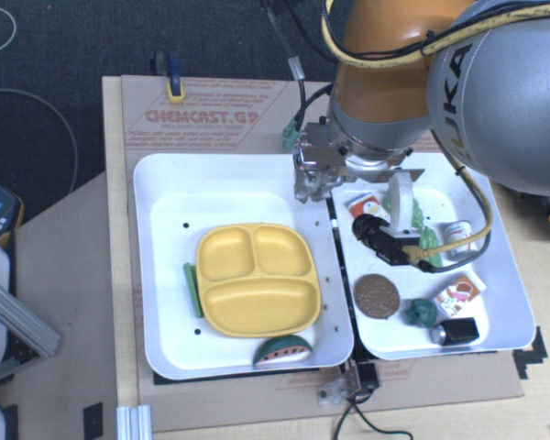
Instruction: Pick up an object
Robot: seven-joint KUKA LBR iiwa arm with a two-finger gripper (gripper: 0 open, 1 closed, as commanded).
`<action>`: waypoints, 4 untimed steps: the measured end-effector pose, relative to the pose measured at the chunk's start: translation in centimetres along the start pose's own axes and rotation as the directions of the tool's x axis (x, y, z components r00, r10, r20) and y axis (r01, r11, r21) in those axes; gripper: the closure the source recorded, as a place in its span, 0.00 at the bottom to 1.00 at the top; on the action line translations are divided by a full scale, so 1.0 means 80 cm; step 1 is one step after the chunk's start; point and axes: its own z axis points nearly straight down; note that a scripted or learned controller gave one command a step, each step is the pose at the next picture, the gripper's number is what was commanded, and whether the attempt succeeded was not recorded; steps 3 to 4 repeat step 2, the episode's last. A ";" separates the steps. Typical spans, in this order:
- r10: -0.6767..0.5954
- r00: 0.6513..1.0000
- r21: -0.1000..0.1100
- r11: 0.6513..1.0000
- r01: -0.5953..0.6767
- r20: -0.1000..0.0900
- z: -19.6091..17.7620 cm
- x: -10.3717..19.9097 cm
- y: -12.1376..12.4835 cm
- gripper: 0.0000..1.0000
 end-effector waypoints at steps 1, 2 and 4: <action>0.001 1.000 0.007 1.000 -0.001 0.000 0.018 -0.011 -0.064 1.00; -0.004 1.000 -0.016 1.000 0.004 -0.005 -0.165 -0.002 -0.089 1.00; -0.004 1.000 -0.016 1.000 0.004 -0.005 -0.165 -0.002 -0.089 1.00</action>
